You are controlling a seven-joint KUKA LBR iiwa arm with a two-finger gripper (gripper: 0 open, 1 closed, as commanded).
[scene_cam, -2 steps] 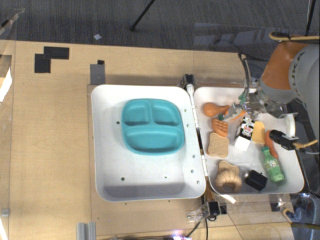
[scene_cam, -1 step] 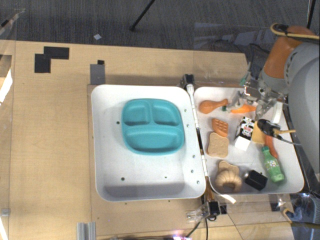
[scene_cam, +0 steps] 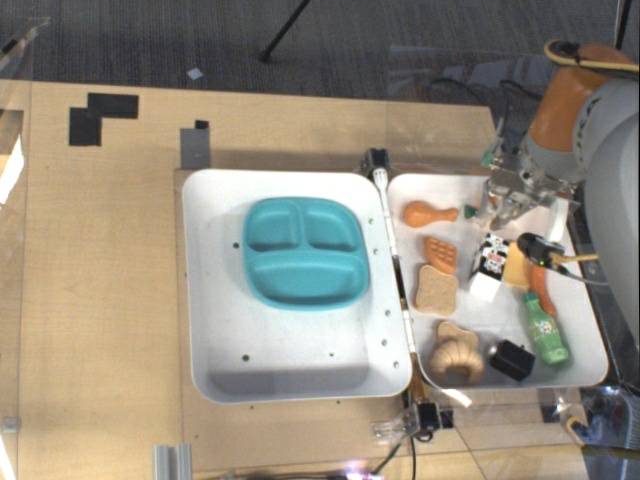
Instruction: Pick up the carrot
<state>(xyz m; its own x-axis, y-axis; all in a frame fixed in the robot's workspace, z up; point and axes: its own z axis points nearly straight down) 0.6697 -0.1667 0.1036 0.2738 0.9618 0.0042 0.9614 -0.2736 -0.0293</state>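
Carrot (scene_cam: pixel 541 287) in rt bin, near claw (scene_cam: pixel 503 208), apart, lower-right; claw grip state can't tell.

- A robotics lab is indicated by the grey industrial arm (scene_cam: pixel 610 138) with an orange band.
- Two white bins (scene_cam: pixel 215 368) are fixed on a plywood surface (scene_cam: pixel 90 298).
- Loose cables (scene_cam: pixel 420 433) and grey carpet (scene_cam: pixel 200 18) are seen around it.
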